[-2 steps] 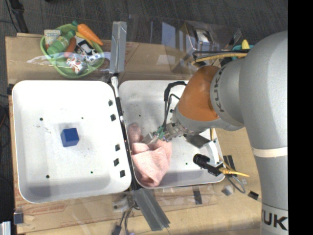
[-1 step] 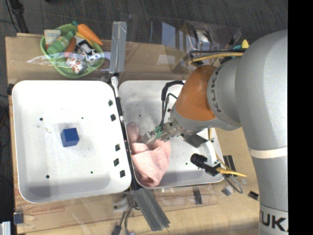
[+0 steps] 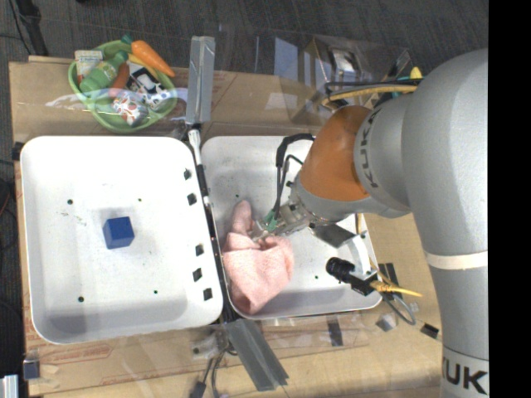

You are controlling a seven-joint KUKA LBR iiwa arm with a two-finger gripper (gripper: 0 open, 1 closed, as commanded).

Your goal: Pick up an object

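Pink cloth [image 3: 257, 265] is lying crumpled in the right bin [image 3: 332, 301], bunched against that bin's left wall, toward the near edge. I'm seeing soft, fuzzy fabric, pale pink, with one narrow fold sticking up toward the far side and a broader wad spreading below it. Gripper [image 3: 272, 225] is sitting right at the cloth's upper right edge, touching or almost touching the fabric; I cannot tell how the jaws are standing, the wrist is covering them. Grey arm [image 3: 431, 139] is reaching in from the right. Blue cube [image 3: 119, 231] is resting alone in the left bin [image 3: 50, 305]. Green bowl [image 3: 98, 116] of toys is sitting beyond the left bin.
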